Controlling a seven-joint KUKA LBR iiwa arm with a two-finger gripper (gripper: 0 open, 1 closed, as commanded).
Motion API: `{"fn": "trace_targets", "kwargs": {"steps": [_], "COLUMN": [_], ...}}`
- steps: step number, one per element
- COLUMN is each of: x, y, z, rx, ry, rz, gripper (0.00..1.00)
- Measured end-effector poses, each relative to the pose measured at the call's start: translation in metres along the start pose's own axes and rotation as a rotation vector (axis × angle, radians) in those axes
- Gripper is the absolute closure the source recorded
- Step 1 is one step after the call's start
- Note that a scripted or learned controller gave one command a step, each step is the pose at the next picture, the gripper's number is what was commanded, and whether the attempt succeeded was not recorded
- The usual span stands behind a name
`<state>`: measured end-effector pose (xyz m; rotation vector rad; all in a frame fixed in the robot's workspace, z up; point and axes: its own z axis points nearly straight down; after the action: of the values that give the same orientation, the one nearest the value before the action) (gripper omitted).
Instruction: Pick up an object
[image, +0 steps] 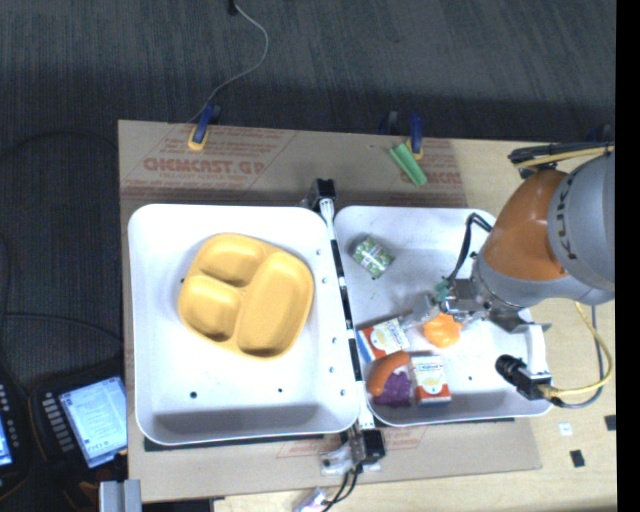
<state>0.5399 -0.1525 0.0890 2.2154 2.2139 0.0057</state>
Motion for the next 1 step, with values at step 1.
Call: {"fn": "trace_targets", "kwargs": {"steps": [1], "x": [-0.0003], "y": [0.0008], "z": [-0.01], "rx": [-0.001], "ry": [0.0], "rz": [0.0], "gripper": [1.0]}}
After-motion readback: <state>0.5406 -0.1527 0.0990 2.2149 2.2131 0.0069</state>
